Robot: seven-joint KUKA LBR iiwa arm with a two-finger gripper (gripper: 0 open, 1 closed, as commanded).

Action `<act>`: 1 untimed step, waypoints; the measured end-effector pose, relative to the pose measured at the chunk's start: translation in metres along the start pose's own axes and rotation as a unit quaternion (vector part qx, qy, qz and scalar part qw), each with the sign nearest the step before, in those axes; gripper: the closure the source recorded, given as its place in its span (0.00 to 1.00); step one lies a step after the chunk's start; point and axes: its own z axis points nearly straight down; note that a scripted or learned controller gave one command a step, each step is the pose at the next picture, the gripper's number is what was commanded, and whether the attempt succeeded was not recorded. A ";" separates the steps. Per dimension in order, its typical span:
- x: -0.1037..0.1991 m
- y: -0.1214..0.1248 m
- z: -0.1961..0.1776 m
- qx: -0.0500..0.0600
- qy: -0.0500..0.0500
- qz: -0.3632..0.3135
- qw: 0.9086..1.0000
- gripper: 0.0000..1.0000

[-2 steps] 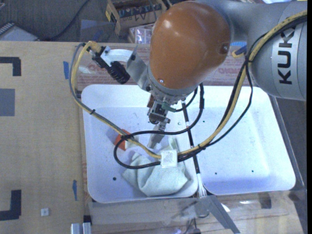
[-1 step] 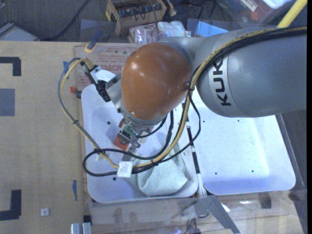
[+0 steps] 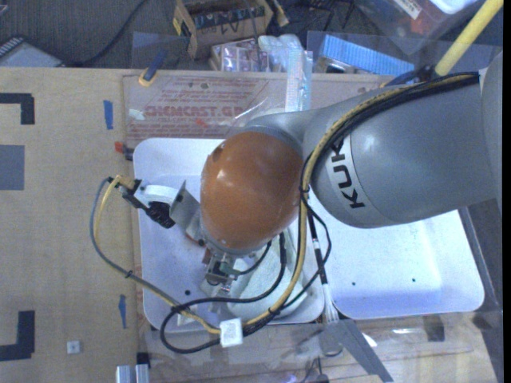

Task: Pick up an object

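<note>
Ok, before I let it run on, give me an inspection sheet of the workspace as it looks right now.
Surface: two shallow white bins side by side on the bench; left bin, right bin.
Job's things: nothing seen for certain; the arm hides most of the left bin's floor.
Clutter: nothing seen in the visible part of the right bin.
End effector: low over the left bin, under the orange band; too hidden to judge a grasp.
Cables: yellow and black cable loops off the left bin's left rim and back along its front edge.
Surroundings: blue tape marks on the bench; boxes and a plastic bag behind the bins.
</note>
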 end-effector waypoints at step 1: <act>0.030 0.086 -0.159 0.001 0.001 -0.020 1.000 0.00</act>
